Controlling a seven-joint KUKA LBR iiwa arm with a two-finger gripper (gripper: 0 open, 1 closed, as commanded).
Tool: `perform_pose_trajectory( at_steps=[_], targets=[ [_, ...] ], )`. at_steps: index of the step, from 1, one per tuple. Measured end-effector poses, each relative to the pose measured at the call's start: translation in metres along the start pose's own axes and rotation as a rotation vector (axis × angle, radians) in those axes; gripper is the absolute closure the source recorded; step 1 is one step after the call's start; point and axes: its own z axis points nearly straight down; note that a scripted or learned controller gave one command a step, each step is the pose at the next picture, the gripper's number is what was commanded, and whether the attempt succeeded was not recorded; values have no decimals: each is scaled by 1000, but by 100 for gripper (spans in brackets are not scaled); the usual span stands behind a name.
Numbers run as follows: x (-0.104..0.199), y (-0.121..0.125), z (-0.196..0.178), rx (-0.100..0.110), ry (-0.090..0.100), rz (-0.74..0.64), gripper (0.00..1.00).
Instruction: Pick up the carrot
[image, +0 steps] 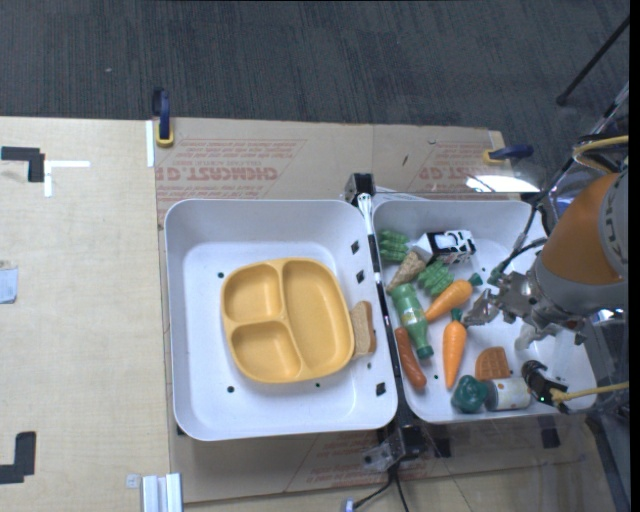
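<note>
Worktop (80, 300) carries two white bins. Left bin (190, 330) has a yellow divided plate (286, 320). Right bin (425, 405) is a clutter of toy food. Arm (585, 240) is in from the right. Tool (500, 300) hangs low over the right bin; too blurry to tell whether it's open or closed.

There are two carrots. The upright carrot (454, 348) lies just left of the tool, and the slanted carrot (448, 298) sits a bit further left. Best bet, I'd judge: come straight down on the upright one's thick end, with the jaws across its width, clear of the green bottle (411, 320).
</note>
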Motion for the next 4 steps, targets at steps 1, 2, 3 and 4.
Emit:
perform_pose_trajectory(
  at_steps=[1, 2, 3, 4],
  targets=[
    [42, -63, 0, 2, 0, 75, 0],
    [70, 37, 0, 2, -2, 93, 0],
    [70, 36, -8, 5, -6, 85, 100],
    [70, 36, -8, 6, -6, 86, 0]
  ],
)
